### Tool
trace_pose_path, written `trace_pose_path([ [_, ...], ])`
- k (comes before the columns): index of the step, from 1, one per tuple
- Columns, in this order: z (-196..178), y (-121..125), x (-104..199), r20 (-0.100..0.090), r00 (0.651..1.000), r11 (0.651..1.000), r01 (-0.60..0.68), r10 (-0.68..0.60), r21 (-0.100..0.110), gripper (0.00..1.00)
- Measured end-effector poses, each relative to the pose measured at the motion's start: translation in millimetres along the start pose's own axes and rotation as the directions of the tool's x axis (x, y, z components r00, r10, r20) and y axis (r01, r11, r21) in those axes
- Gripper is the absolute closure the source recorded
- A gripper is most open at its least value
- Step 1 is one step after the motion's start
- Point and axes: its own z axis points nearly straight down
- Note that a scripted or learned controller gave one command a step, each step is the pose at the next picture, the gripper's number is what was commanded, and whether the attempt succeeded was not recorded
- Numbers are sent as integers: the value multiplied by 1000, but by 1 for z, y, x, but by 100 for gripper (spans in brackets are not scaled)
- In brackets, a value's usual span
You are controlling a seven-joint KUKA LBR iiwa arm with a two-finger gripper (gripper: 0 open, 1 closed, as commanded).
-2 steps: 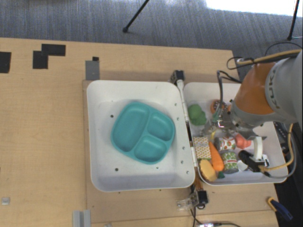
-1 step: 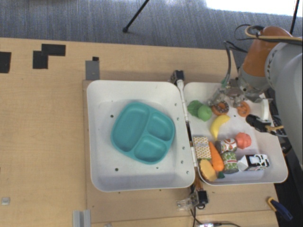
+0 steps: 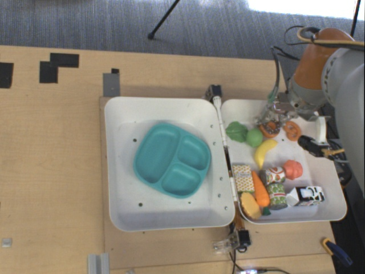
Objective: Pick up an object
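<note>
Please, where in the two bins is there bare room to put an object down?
Left white bin: bare floor all around the teal divided plate, widest along its left wall. Right white bin: crowded with toy food from the green piece to the orange carrot; the gripper hangs over its top.

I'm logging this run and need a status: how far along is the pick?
Done: the grey arm's tool is down in the right white bin, among the toy food near a round orange piece. In hand: nothing visibly gripped. Left: grasping and lifting an item; the yellow banana and orange carrot lie in the bin.
</note>
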Motion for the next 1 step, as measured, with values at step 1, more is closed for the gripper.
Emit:
trace_pose_path([
  [1,-112,1,51,-2,1000,1000,-4,4,-1,100],
])
